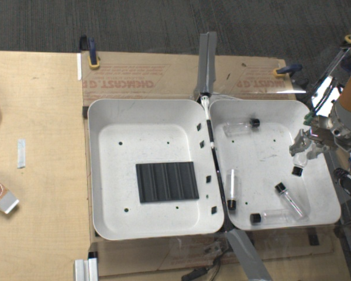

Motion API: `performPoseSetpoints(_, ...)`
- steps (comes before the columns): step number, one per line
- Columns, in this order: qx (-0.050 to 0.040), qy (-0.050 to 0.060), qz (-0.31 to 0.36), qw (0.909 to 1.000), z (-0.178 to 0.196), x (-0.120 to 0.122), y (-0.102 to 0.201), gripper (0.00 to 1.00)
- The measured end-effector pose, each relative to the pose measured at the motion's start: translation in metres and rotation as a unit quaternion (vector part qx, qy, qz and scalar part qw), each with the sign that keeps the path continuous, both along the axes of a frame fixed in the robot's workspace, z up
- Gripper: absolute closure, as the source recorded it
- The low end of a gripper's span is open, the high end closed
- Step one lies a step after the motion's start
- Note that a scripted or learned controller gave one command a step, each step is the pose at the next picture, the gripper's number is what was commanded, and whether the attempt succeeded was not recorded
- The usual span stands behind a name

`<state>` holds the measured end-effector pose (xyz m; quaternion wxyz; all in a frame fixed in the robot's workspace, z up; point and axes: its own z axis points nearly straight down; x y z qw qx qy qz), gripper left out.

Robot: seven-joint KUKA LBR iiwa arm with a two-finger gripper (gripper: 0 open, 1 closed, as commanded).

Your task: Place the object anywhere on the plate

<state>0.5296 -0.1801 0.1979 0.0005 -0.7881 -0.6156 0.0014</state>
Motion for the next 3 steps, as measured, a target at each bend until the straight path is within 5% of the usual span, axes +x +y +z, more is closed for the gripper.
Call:
performPoseSetpoints(1, -0.0004, 0.0, 0.056, 0.9984, 0.109, -0.028, 0.042, 1.0)
performPoseSetpoints(2, -0.0004, -0.001, 0.145, 0.9894, 0.153, -0.051, 0.079, 1.0)
performPoseSetpoints(3, 0.0003, 0.0, 0.213, 0.977, 0.122, -0.051, 0.1, 1.0)
